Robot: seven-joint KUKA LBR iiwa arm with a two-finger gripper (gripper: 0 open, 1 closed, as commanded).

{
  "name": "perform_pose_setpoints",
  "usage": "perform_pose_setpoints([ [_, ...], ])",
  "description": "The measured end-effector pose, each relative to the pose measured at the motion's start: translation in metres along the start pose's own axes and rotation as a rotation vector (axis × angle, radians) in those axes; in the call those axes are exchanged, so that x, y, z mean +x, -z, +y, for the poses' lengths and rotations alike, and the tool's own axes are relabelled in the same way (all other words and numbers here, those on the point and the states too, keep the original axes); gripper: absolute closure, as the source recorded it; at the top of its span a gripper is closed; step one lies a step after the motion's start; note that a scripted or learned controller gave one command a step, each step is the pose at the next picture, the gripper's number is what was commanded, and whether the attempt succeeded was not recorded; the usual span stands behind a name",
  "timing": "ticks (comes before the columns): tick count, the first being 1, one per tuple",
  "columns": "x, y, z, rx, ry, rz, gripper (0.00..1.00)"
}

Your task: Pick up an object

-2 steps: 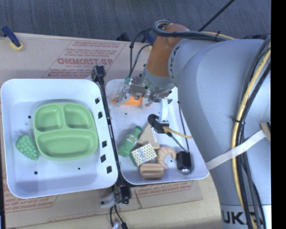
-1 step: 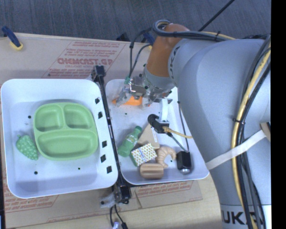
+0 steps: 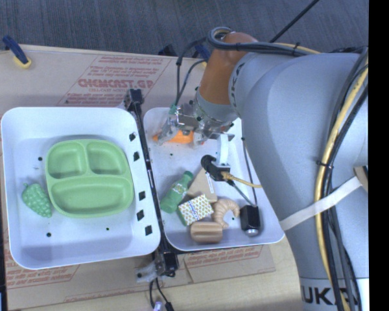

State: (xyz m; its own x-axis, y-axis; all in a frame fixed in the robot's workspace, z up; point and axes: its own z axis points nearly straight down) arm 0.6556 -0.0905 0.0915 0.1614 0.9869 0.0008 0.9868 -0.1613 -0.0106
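Observation:
My gripper is low over the far end of the right bin, reaching in from the right. A small orange object lies right under and against it, partly hidden by the gripper's metal parts. Whether it is held cannot be told. Nearer the front of that bin lie a green bottle, a small patterned box, a tan block, a pale curved piece and a small black object.
The left bin holds a green divided plate and a green bumpy toy beside its left rim. A black clamp bar runs between the bins. The big grey arm overhangs the right bin's right side.

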Motion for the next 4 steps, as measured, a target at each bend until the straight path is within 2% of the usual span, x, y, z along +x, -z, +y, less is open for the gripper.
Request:
perform_pose_setpoints([
  [4, 0.0000, 0.0000, 0.0000, 0.000, 0.000, 0.000, 0.00],
])
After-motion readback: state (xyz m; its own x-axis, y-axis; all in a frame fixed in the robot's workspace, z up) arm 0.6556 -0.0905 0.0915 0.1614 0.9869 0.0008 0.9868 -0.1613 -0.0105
